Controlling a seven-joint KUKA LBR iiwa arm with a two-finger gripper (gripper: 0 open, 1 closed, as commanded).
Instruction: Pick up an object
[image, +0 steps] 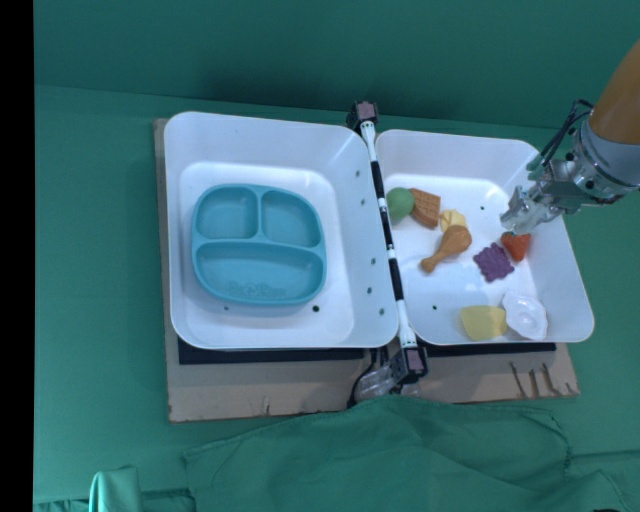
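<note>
**Mia:** What is in the two shallow white plastic bins?

**Ben:** The left white bin (262, 135) holds one thing, a teal plastic plate with three sections (259, 244). It lies flat in the middle of that bin, and I see nothing in its sections.

**Mia:** And the right white bin (440, 150)?

**Ben:** Lots of toy food! At ten o'clock in that bin sits a round green toy fruit (399, 205). Touching it on the right is a brown ridged toy piece (426, 207). Near the middle lies a tan toy chicken leg (447, 248), with a small yellow toy piece (452, 219) just above it. At three o'clock from the leg is a purple bumpy toy bunch (493, 262). Down at five o'clock are a yellow toy wedge (483, 322) and a white shiny toy shape (525, 314), side by side.

**Mia:** Where is the robot's gripper (522, 222)?

**Ben:** It reaches in at three o'clock, over the right bin. Its tip is right on top of a small orange-red toy piece (516, 246), just beside the purple bunch.

**Mia:** Has it got hold of the toy?

**Ben:** I cannot tell. The fingers are too small and blurry to see how wide they are, or if anything sits between them.
</note>
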